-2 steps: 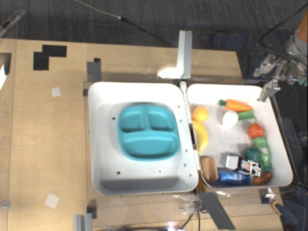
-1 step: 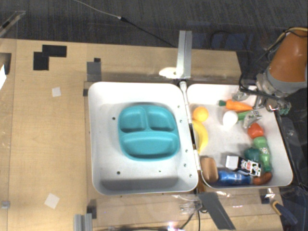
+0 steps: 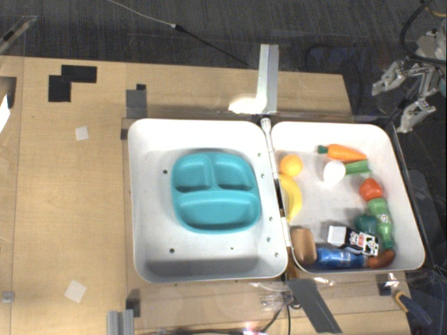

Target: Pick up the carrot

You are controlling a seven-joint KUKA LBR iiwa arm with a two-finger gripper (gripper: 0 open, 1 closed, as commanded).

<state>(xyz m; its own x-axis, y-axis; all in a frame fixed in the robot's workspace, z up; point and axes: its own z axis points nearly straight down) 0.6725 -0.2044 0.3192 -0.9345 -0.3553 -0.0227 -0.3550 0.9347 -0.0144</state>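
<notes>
Carrot [image 3: 340, 151] far left-below fingers [image 3: 408, 93].

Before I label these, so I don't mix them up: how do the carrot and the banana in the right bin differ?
The carrot is orange with a green tip; the banana is plain yellow. The carrot lies straight near the far wall; the banana curves along the left wall. Both lie flat.

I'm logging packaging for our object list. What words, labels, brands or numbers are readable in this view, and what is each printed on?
No text can be read here.
Small black-and-white box in the right bin: it has red and dark marks, too small and blurred to read.
Blue item beside it: no legible label.
Carrot, teal tray and left bin: no print visible.
</notes>
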